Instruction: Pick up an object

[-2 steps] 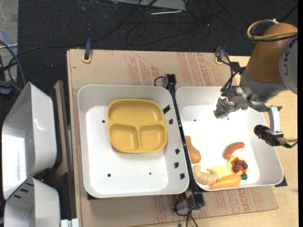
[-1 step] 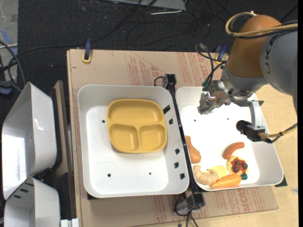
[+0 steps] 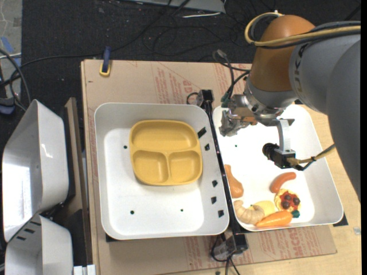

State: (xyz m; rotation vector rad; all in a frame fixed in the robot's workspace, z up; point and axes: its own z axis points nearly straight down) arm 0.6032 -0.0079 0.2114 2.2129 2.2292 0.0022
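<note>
While my arm reaches in from the right over the right bin (image 3: 321,148), my gripper (image 3: 231,124) hangs above that bin's far left corner, close to the wall it shares with the left bin (image 3: 109,153); I cannot tell how it is set or whether anything is in it. The things I could pick lie well apart from it, along the near side of the right bin: an orange pear-shaped piece (image 3: 233,181), a knobbly pale ginger root (image 3: 248,212), a carrot (image 3: 275,218), a red sausage (image 3: 282,181) and a small tart with berries (image 3: 288,200). A yellow divided plate (image 3: 166,152) sits alone in the left bin.
</note>
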